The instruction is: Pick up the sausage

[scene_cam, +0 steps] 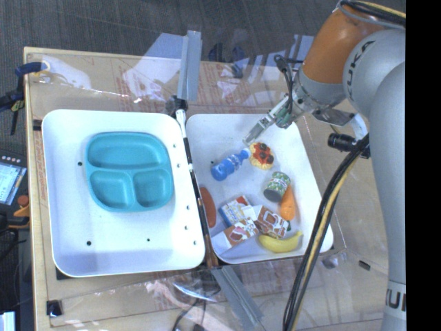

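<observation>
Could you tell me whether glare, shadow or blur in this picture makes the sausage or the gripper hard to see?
In the camera view, reflections streak the clear sheet behind the bins, not the right bin; the sausage lies sharp but partly shaded by that bin's left wall; the gripper is small and thin, so its jaws cannot be judged.

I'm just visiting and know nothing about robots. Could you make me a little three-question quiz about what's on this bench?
1. True or false: the sausage lies in the same bin as the blue tray.
2. Which is nearest the gripper? A) banana B) pizza slice C) carrot
3. Fill in: the blue bottle lies in the ___ bin.

Key:
1. False: it lies against the right bin's left wall.
2. B
3. right
</observation>
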You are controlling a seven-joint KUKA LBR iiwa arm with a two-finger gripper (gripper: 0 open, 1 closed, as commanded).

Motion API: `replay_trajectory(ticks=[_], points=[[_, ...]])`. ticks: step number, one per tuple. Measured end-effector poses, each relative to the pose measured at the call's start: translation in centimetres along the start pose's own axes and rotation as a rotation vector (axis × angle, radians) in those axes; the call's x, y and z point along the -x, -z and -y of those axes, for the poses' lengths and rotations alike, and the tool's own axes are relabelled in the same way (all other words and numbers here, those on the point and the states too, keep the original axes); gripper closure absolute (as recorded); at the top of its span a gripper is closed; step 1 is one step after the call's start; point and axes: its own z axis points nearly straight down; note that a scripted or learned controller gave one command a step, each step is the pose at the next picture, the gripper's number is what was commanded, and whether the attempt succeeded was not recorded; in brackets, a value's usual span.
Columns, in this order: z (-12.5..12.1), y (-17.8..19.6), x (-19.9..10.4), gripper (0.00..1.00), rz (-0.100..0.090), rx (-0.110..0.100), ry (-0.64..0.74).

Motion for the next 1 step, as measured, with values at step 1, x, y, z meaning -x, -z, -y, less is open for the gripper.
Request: replay_trajectory(ticks=[1], points=[[1.04, 10.84, -0.60, 0.00, 0.001, 0.000, -0.039]])
